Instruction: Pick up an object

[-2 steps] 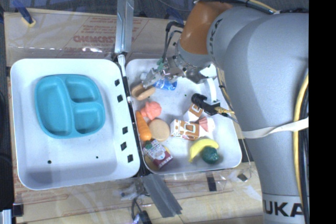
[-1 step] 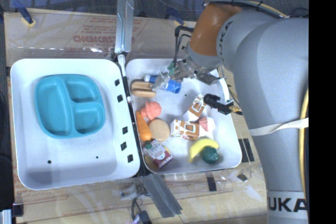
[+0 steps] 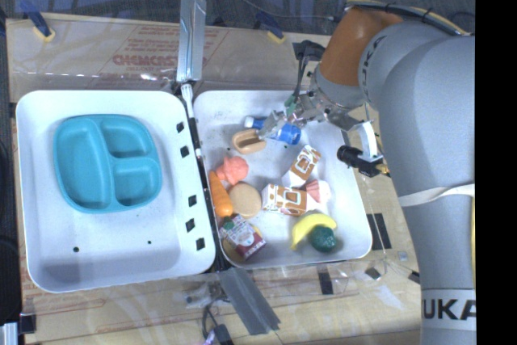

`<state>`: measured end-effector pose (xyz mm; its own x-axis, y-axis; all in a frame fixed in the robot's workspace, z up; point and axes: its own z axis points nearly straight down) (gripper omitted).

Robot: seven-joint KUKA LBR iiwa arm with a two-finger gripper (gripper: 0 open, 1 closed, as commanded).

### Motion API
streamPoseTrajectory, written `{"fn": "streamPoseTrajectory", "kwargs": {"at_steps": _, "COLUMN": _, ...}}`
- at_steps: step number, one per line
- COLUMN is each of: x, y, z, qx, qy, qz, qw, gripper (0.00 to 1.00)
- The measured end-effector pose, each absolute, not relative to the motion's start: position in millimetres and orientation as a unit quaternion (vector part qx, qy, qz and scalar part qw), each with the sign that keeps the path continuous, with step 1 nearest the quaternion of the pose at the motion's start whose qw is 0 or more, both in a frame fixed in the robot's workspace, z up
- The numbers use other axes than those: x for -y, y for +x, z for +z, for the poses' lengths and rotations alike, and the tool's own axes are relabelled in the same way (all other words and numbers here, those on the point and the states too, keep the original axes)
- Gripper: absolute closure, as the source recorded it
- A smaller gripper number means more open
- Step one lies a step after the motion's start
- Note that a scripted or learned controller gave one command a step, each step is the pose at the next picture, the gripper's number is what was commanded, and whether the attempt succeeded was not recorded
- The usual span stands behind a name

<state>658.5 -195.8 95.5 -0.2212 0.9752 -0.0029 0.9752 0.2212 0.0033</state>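
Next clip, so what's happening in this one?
A grey arm reaches in from the right over the right bin, which holds a pile of toy food: a banana, a carrot, small cartons and more. Its gripper is low at the far side of the pile, by a blue and white bottle. Whether it holds anything is hard to tell. The left bin holds a blue divided tray.
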Motion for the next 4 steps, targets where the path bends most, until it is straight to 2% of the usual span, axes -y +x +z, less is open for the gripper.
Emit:
{"fn": "streamPoseTrajectory", "kwargs": {"at_steps": 1, "x": 194, "y": 659.7, "z": 107, "qx": -0.783, "qy": 0.622, "qz": 0.0007, "qw": 0.003, "gripper": 1.0}}
{"fn": "streamPoseTrajectory", "kwargs": {"at_steps": 2, "x": 141, "y": 633.3, "z": 208, "qx": -0.743, "qy": 0.669, "qz": 0.0021, "qw": 0.003, "gripper": 1.0}}
{"fn": "streamPoseTrajectory", "kwargs": {"at_steps": 3, "x": 97, "y": 627.0, "z": 244, "qx": -0.852, "qy": 0.523, "qz": 0.0002, "qw": 0.001, "gripper": 1.0}}
{"fn": "streamPoseTrajectory", "kwargs": {"at_steps": 4, "x": 92, "y": 618.2, "z": 253, "qx": -0.848, "qy": 0.53, "qz": -0.0007, "qw": -0.001, "gripper": 1.0}}
